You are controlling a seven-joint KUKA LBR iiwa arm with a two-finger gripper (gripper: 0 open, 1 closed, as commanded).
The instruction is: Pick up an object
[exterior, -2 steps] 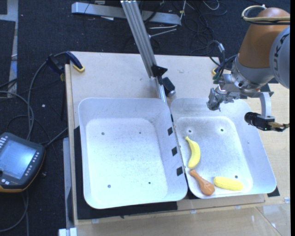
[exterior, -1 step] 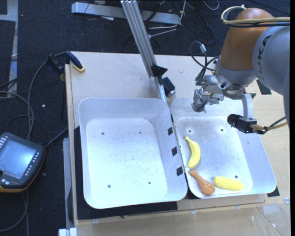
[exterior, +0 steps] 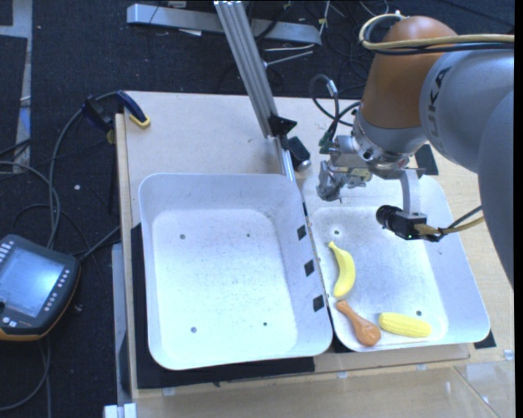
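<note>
The arm (exterior: 458,90) is cut off by the right edge and the upper right corner of the frame, so its base goes unseen. The gripper (exterior: 331,189), right of centre near the top, is small and dark; whether its fingers are apart or together cannot be told. The arm covers the far right corner of the right bin (exterior: 458,269). At the left edge, a pendant (exterior: 29,282) is cut off partway. The bench (exterior: 204,135) runs past the bottom edge at lower right. A metal frame (exterior: 221,20) at the top is clipped by the upper edge.
</note>
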